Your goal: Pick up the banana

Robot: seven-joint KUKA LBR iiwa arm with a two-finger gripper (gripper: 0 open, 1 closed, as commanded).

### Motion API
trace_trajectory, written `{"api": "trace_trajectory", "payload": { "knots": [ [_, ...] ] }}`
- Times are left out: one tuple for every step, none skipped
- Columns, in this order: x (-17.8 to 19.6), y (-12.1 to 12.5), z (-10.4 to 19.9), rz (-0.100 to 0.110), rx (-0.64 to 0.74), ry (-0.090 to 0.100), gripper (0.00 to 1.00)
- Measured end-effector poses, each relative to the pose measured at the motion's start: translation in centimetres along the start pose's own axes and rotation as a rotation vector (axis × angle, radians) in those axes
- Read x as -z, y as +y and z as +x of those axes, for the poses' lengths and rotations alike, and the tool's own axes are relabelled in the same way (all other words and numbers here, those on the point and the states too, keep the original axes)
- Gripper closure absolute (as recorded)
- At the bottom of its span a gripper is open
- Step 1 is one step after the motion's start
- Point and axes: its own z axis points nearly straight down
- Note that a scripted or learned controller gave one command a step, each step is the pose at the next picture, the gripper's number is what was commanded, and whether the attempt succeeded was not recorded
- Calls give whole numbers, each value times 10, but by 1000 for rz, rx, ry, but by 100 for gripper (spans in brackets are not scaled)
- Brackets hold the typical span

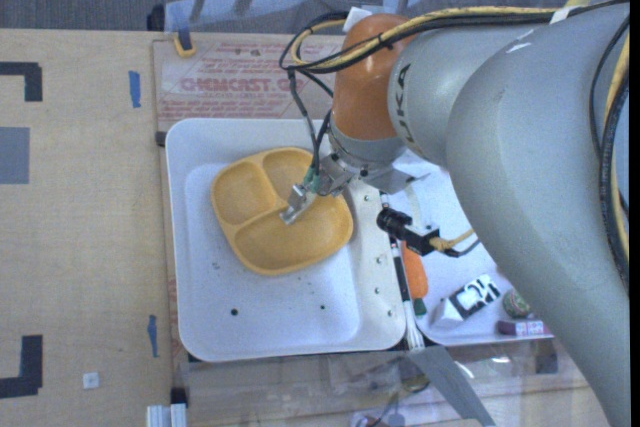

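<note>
Your gripper (297,205), open or closed unclear, reaches from 2 o'clock over the yellow plate (250,250); take the soft, bruisable banana gently mid-body.

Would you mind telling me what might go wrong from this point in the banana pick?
The gripper is down at the yellow divided plate in the left bin, so it may grab or drag the plate instead. The arm also covers much of the right bin, hiding what lies there.
</note>
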Motion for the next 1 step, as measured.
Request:
{"api": "trace_trajectory", "payload": {
  "knots": [
    [-6, 13, -11, 23, 64, 21, 0]
  ]
}}
